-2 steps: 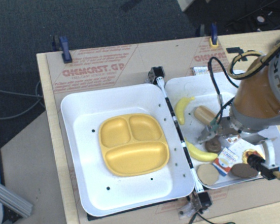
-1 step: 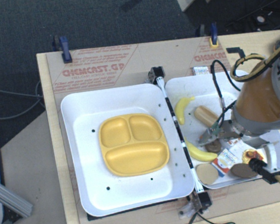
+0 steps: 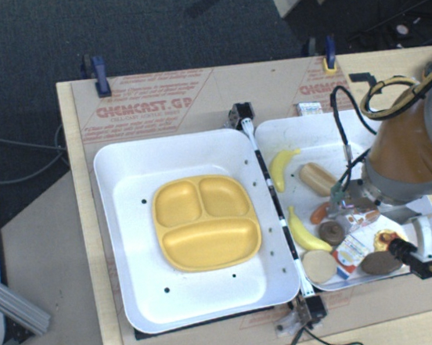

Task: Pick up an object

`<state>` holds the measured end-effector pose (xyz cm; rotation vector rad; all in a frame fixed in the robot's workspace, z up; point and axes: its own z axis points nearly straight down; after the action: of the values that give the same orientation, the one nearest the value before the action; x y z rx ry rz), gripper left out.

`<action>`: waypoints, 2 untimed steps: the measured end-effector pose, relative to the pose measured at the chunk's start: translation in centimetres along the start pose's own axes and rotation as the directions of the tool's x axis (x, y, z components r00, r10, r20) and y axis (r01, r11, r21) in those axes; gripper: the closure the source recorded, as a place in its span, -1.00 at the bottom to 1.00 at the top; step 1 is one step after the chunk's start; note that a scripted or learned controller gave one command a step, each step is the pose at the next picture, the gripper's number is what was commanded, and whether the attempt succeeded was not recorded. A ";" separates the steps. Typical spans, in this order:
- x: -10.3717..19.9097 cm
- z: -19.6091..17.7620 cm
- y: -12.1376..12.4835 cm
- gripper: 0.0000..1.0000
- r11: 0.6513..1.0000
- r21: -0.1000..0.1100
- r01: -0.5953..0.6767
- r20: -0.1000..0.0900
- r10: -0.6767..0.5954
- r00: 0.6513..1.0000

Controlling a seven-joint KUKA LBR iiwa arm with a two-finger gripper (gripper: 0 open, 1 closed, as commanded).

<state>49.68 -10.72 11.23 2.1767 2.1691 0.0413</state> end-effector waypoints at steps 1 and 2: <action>0.7 0.2 -0.1 -1.00 1.000 0.011 0.008 -0.013 -0.007 1.000; -2.7 3.6 9.3 -1.00 0.998 0.059 0.008 -0.026 -0.006 1.000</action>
<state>59.20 -13.59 8.40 2.2116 2.2199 0.0045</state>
